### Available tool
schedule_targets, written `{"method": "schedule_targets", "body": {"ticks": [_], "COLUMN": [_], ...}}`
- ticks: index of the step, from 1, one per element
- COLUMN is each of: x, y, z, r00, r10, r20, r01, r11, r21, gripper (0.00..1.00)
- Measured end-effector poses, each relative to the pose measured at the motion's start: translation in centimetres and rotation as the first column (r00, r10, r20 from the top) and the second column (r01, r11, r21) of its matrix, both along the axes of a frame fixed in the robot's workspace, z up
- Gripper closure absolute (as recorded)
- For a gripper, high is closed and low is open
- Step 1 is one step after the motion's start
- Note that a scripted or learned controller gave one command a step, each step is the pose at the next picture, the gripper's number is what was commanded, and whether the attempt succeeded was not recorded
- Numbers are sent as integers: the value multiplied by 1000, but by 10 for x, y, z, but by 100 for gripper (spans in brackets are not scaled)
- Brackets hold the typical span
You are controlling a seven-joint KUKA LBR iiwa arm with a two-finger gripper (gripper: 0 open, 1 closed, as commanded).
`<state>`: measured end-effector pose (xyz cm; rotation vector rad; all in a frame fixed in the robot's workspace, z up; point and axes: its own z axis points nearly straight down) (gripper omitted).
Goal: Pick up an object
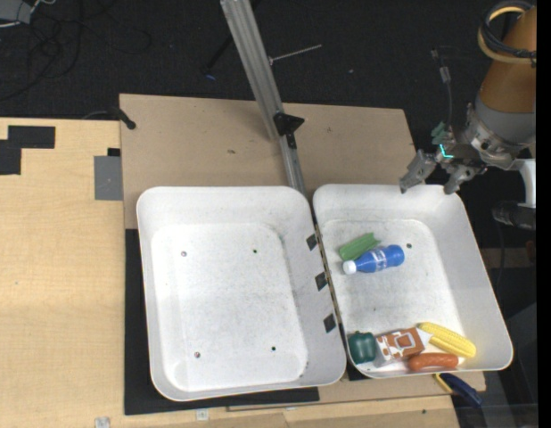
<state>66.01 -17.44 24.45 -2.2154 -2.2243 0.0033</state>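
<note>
My gripper (pixel 431 178) hangs over the far right corner of the right bin (pixel 472 239), its two fingers spread open with nothing between them. Well below it in that bin lie a blue bottle with a white cap (pixel 375 259) and a green block (pixel 357 244) just beside it. At the bin's near edge sit a dark green piece (pixel 361 347), an orange and white packet (pixel 399 341), a yellow corn cob (pixel 447 339) and a red sausage (pixel 432 361). None of these touch the gripper.
The left bin (pixel 168 230) adjoins the right one, joined by black clips (pixel 320 280). A slanted metal rail (pixel 258 69) rises behind the bins. Brown board (pixel 356 141) lies under both bins.
</note>
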Motion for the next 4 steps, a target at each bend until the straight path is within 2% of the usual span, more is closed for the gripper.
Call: {"method": "schedule_targets", "body": {"ticks": [1, 3, 4], "x": [4, 2, 3], "y": [2, 8, 8], "z": [-64, -156, -143], "r00": [1000, 1000, 1000], "r10": [1, 3, 5], "r20": [-5, -1, 1], "r01": [-1, -3, -5], "r11": [1000, 1000, 1000], "r21": [2, 1, 0], "gripper": [0, 0, 100]}}
